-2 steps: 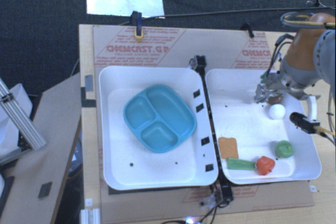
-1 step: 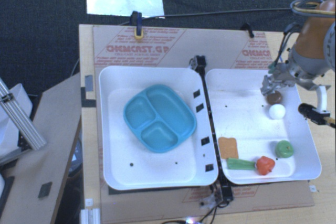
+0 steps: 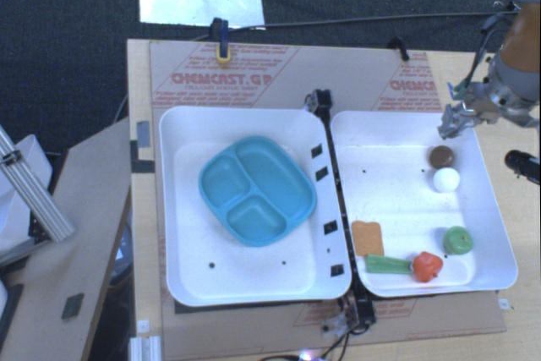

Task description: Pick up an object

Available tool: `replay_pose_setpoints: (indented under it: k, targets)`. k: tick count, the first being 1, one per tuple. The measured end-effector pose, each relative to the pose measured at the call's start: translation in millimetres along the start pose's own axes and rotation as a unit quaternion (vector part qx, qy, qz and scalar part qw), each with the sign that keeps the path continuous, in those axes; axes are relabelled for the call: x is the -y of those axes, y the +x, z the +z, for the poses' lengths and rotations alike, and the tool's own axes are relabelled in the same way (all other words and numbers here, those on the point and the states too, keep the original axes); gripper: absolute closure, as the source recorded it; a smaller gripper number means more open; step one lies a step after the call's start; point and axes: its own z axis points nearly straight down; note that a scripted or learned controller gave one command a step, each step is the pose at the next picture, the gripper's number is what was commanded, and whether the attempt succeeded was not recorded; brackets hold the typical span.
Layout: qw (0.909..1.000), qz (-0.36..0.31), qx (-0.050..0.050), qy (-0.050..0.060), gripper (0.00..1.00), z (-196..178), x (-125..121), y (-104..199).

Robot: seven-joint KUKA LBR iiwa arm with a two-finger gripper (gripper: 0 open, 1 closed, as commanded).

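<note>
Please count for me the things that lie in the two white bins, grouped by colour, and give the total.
Blue: 1, the divided plate in the left bin
Brown: 1, a ball
White: 1, a ball
Green: 2, a round piece and a long piece
Orange: 1, a flat piece
Red: 1, a lumpy piece
Total: 7, six of them in the right bin

The arm point(image 3: 517, 55) runs off the right edge, most of it cut away. The gripper point(image 3: 451, 124) is too small and blurred to read.

A robotics lab: clamped board point(image 3: 279, 68), twin white bins point(image 3: 182, 207), loose cabling, dark carpet.
</note>
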Motion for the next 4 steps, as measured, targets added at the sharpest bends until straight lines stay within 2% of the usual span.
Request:
replay_pose_setpoints:
  k: [1, 3, 4]
  targets:
    - [1.0, -0.001, -0.001, 0.002, 1.0, -20.0, -1.3, 0.0]
    - [1.0, -0.003, -0.002, 0.003, 1.0, -12.6, 0.9, 92.4]
    - [1.0, -0.003, -0.002, 0.004, 1.0, -15.8, 12.1, 149.7]
